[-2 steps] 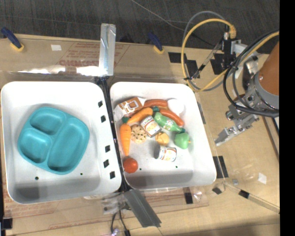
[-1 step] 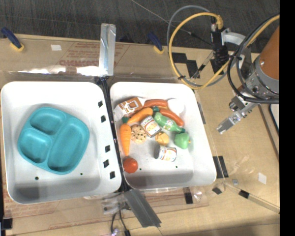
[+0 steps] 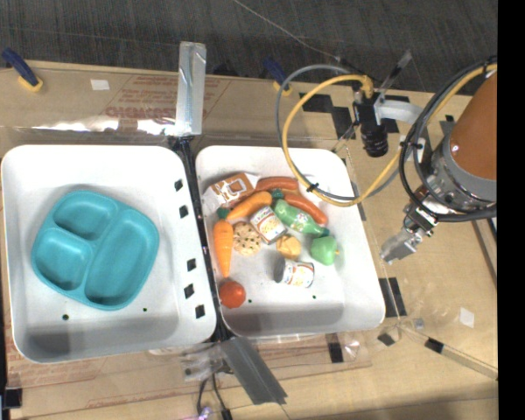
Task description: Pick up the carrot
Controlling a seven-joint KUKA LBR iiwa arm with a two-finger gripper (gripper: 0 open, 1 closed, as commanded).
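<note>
The carrot (image 3: 222, 247) is an orange tapered toy with a green top. It lies upright along the left wall of the right bin (image 3: 354, 287), its tip pointing toward the near side. A red tomato (image 3: 232, 293) sits just below its tip and a cookie (image 3: 245, 238) touches its right side. My gripper (image 3: 400, 245) hangs outside the right bin, beyond its right wall, over the bench. It is far to the right of the carrot and nothing shows between its fingers.
The right bin also holds a second orange piece (image 3: 250, 205), sausages (image 3: 278, 184), green vegetables (image 3: 299, 216), two cans (image 3: 295, 274) and a small carton (image 3: 232, 186). A teal divided plate (image 3: 94, 248) lies in the left bin (image 3: 17, 322). Yellow and grey cables (image 3: 308, 103) loop behind.
</note>
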